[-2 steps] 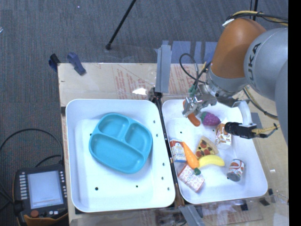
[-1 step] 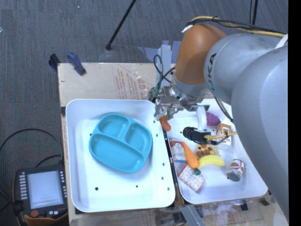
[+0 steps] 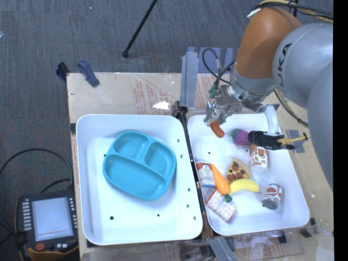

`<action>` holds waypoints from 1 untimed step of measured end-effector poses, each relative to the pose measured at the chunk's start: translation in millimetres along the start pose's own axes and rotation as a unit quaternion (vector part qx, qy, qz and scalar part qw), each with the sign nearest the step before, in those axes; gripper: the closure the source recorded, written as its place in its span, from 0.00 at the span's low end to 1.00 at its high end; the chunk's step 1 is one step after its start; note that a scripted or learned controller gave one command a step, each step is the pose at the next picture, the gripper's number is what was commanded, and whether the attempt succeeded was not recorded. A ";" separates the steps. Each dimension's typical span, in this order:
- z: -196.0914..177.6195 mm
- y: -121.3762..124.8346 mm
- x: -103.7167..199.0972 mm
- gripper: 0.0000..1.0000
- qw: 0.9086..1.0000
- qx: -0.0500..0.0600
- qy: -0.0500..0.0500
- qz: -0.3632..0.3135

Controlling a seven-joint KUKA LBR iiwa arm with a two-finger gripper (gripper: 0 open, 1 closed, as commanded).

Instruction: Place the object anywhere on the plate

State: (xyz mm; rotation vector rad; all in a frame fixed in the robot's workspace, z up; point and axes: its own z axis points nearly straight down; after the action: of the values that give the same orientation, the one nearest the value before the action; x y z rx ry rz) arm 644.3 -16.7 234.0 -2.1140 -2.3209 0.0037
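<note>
The two-finger gripper (image 3: 215,118) is seen above the far end of the right white bin (image 3: 300,200), closed on a small orange-red sausage-shaped toy (image 3: 217,129) that hangs from its fingertips, lifted clear of the bin floor. The blue three-compartment plastic plate (image 3: 140,164) lies in the left white bin (image 3: 87,211), to the gripper's left and nearer the camera, well apart. A purple grape toy (image 3: 240,136) is noted just right of the gripper.

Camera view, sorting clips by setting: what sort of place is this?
Probably a robot lab: a grey arm over two white bins, a teach pendant on carpet, and toy food like a banana.
</note>
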 end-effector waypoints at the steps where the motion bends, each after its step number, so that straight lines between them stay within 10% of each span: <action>1: 49.1 -1.9 60.3 1.00 0.992 0.001 0.000 -0.126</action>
State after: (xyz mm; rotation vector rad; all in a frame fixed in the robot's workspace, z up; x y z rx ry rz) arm 636.6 43.1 184.9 -1.8041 -2.5662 0.0053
